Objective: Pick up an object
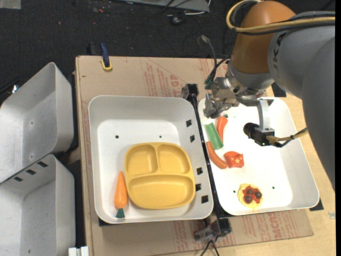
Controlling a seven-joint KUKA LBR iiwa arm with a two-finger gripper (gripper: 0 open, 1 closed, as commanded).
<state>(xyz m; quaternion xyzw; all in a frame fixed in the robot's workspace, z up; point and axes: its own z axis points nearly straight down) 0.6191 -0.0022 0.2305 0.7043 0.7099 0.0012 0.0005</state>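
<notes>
1. Surface [160, 71]: brown board carrying two shallow white bins side by side, seen from above at a slant.
2. Left bin [106, 116]: holds a yellow divided tray [160, 175] with three compartments, lying flat in the middle. A carrot [121, 191] lies just beside the tray's left edge, green end toward the near wall.
3. Right bin [287, 180]: several small items, mostly grouped along its left side.
4. Green stick [214, 135] lies at a slant close to the left wall. A red-orange pepper [221, 124] sits just beside its upper end.
5. Orange sausage-shaped piece [215, 154] lies below the green stick, running toward the red piece [234, 159] and touching or nearly touching it.
6. Small round yellow item with dark red berries on top [250, 194] rests near the front of the right bin, apart from the others.
7. Arm: grey with an orange band [261, 36], reaching in from the right over the right bin's far end.
8. Claw [216, 106]: low at the bin's far left corner, just above the pepper and green stick. Cannot tell how far open it is or whether it has hold of anything.
9. A black fitting on a grey bracket [258, 132] hangs over the bin's middle.
</notes>
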